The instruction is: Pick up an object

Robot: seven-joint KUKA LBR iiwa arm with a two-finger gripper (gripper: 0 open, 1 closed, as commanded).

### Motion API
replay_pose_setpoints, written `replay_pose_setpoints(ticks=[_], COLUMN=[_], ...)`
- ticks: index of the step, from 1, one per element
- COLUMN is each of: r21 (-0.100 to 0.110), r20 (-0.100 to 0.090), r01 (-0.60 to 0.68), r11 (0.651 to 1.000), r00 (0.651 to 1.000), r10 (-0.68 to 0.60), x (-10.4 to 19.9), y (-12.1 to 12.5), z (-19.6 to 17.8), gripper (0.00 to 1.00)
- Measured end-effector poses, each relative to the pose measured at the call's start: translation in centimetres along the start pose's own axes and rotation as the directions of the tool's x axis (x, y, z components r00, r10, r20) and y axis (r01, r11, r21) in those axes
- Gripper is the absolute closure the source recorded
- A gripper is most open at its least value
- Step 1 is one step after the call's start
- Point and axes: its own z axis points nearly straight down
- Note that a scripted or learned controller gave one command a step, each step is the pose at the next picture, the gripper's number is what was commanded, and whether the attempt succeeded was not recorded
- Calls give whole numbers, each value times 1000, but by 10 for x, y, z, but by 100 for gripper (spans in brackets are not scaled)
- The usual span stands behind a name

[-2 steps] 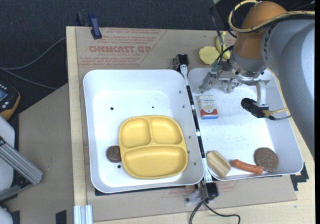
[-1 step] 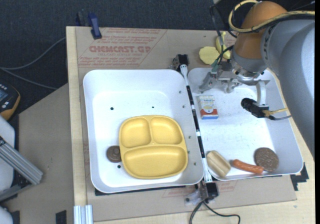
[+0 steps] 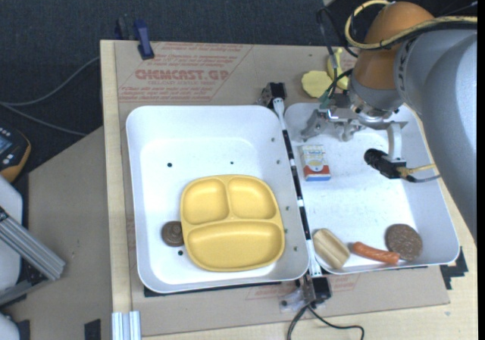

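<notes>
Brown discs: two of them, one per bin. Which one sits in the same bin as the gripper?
The larger brown disc, in the right bin by the orange sausage. The smaller disc lies in the left bin, against the yellow tray.

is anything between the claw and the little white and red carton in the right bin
Nothing visible. The claw sits at the far end of the right white bin, and the small white and red carton lies just below it on bare bin floor, with no other item between them.

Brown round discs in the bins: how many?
2. One brown disc lies in the left bin, tucked against the yellow tray's left edge and partly hidden by it. The other disc lies in the right bin's near corner. More may sit under the tray.
</notes>
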Motion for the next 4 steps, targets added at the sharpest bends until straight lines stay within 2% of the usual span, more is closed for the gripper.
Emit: replay_pose_setpoints(ticks=[3,4], r21=[-3,-3], r20=[0,0], r01=[0,-1], r11=[1000,1000], r00=[1000,1000], r10=[0,1], x=[4,-4], y=[0,0], z=[0,0], gripper=[0,0])
